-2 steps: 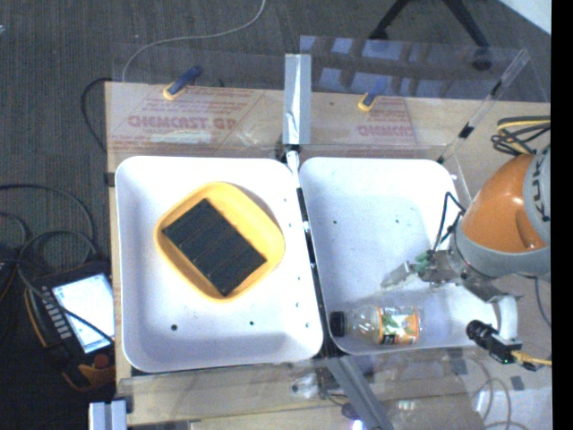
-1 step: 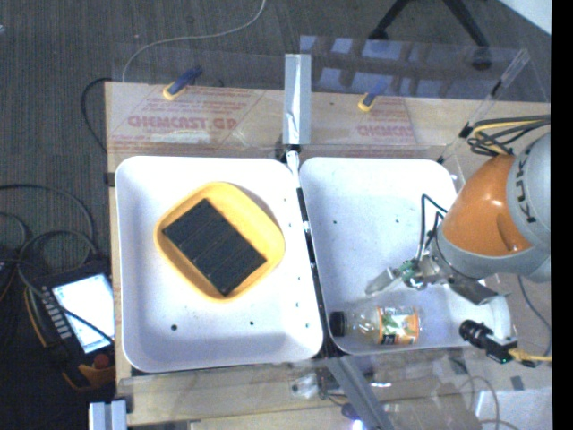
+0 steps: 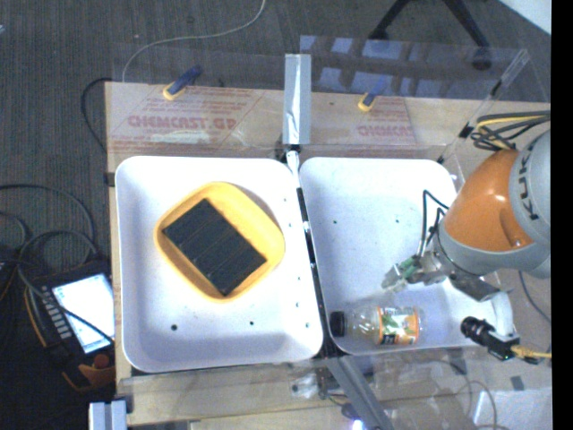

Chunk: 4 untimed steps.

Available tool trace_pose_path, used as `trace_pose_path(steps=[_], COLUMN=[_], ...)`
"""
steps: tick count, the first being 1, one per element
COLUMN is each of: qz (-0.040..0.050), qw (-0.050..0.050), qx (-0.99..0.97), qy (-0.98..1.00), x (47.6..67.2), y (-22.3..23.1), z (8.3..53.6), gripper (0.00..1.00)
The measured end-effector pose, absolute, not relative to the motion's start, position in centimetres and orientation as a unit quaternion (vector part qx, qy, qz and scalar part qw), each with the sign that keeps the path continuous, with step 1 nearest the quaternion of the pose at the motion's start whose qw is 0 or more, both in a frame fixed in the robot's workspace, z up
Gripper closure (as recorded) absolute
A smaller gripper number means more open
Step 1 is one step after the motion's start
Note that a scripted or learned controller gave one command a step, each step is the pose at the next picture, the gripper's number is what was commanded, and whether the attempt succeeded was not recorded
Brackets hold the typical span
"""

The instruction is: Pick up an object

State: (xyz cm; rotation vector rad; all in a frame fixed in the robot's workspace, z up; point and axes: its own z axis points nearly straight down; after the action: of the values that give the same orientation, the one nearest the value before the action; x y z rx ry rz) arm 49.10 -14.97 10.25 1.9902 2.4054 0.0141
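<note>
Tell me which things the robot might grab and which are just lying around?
For the job:
gripper
clear bottle in the right bin
yellow dish with a dark pad, in the left bin

Just lying about:
tablet on the floor
office chair

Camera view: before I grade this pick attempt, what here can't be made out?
- Gripper: whether it is open or shut, hidden under the arm's own wrist.
- Arm: most of it is cut off by the right edge.
- Bottle: its label print is too small and blurred to read.
- Yellow dish: its middle is covered by the dark square pad.
</note>
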Motion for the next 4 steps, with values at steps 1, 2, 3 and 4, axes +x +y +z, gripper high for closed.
trace_pose_path(steps=[1,2,3,4], qz=[-0.0005,-0.0005,0.0032,0.0005], qw=[-0.001,-0.001,0.002,0.001], qx=[0.683,0.683,0.633,0.735], qy=[0.73,0.73,0.774,0.678], x=[48.4,48.4,48.7,48.5], y=[-12.1,-12.1,-14.6,-17.3], z=[13.8,13.8,9.1,9.4], gripper=[1.0,0.0,0.0,0.0])
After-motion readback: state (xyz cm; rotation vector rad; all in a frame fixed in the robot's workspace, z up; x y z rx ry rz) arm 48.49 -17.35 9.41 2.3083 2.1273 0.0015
